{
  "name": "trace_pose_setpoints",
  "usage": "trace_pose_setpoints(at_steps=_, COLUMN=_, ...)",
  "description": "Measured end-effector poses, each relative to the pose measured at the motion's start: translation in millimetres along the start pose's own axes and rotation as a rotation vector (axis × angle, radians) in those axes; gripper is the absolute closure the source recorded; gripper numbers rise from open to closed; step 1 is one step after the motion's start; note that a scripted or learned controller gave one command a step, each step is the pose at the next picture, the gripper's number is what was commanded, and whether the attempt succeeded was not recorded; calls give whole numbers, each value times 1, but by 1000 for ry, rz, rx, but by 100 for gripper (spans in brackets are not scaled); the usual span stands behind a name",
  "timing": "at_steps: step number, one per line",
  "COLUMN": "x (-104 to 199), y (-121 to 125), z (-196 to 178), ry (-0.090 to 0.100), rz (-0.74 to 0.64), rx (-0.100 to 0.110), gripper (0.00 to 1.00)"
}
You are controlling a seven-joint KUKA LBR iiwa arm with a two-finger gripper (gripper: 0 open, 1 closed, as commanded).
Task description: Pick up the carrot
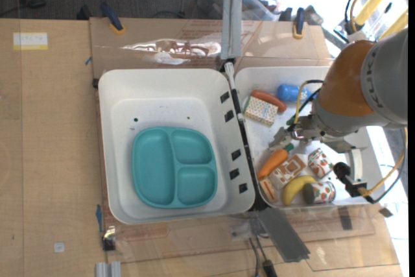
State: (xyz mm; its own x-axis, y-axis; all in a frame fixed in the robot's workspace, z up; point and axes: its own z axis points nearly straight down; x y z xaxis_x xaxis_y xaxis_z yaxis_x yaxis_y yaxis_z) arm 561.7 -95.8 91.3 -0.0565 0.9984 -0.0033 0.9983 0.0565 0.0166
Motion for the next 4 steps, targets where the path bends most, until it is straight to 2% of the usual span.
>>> trace_pose_setpoints(at_steps=1, x=1, y=0, z=0, ry=1, rz=15, rx=-1, gripper=0)
trace_pose_setpoints(at_steps=2, x=3, y=-21, z=0, ry=1, rz=49, rx=0, gripper=0)
trace_pose_setpoints(at_steps=3, x=0, y=-20, z=-11, ry=-1, rz=54, rx=-4, gripper=100)
trace_pose_setpoints(at_steps=4, x=0, y=-20, z=-11, ry=-1, rz=55, rx=-4, gripper=0)
